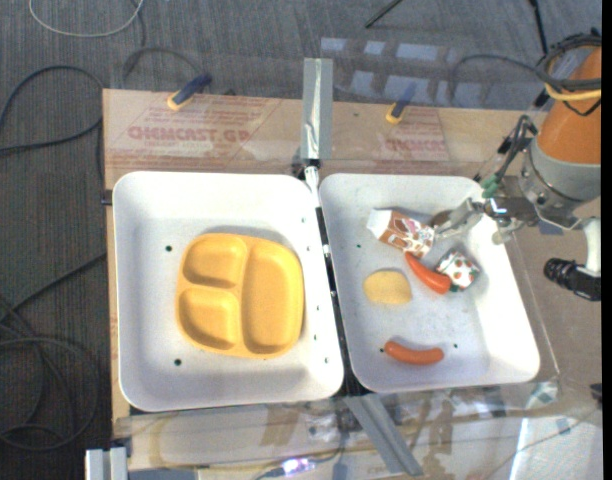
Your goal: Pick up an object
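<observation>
My gripper hangs over the upper middle of the right bin, reaching in from the right below the grey and orange arm. Its tip is just right of a white and brown patterned carton, which lies flat. Below the tip lies a red-orange carrot-shaped piece, with a small colourful packet beside it. A flat yellow round piece lies left of the carrot. An orange sausage lies near the bin's front. I see nothing held in the gripper.
The left bin holds a yellow divided tray. A grey metal strip runs between the bins at the back. Cardboard with two clamps lies behind them. Cables trail over the floor at the left.
</observation>
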Action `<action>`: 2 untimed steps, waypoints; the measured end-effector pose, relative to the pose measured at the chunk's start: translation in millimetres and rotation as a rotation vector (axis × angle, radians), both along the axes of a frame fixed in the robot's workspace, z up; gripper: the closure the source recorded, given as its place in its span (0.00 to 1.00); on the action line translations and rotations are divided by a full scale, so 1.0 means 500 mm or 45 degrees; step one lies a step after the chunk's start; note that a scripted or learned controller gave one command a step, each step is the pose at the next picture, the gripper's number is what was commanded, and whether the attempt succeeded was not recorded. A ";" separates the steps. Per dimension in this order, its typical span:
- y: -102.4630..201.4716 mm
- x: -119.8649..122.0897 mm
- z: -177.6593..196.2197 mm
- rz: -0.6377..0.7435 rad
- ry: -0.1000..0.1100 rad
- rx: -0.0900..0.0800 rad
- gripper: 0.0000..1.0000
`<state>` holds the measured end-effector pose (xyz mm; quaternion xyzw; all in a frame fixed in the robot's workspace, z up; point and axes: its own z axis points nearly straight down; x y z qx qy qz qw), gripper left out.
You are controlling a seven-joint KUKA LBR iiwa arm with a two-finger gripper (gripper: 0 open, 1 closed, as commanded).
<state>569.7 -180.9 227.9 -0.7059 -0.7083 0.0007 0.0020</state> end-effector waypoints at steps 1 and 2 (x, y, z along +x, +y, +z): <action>0.068 0.018 -0.230 -0.165 -0.002 -0.004 0.00; 0.043 0.148 -0.268 -0.248 0.054 0.008 0.00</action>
